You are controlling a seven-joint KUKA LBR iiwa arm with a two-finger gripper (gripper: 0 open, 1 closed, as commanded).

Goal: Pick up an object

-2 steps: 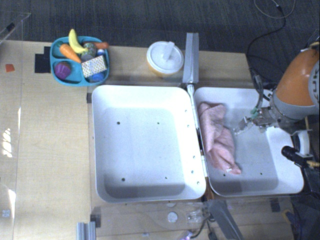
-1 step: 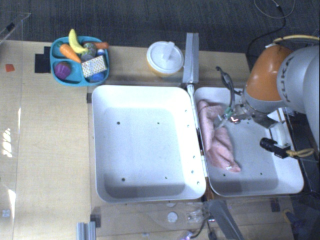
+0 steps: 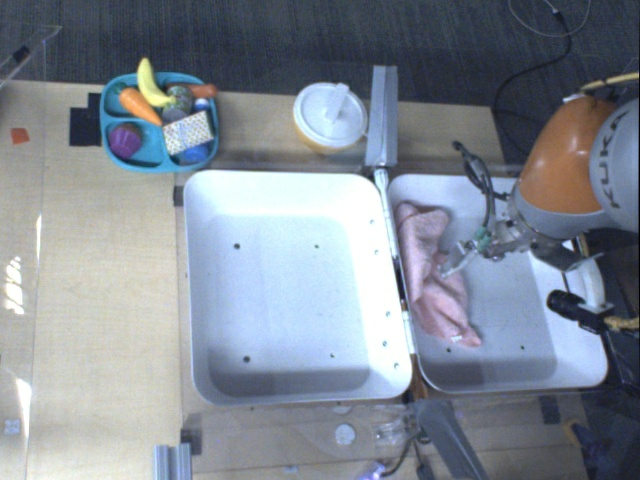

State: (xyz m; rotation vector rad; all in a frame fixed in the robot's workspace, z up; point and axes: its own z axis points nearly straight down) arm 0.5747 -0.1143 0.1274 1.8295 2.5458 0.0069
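Note:
A crumpled pink cloth [image 3: 432,273] lies along the left side of the right bin [image 3: 530,353]. My gripper [image 3: 457,258] reaches in from the right and sits low over the cloth's middle, its tip touching or just above the fabric. Whether cloth is between its fingers is too small to tell. The orange band of the arm [image 3: 575,163] is above the bin's right side.
The left bin [image 3: 290,278] sits beside it, split from it by a metal divider [image 3: 382,118]. A blue tray of toy food [image 3: 160,118] and a white lidded cup [image 3: 330,115] stand on the bench behind the bins. Cables hang near the wrist.

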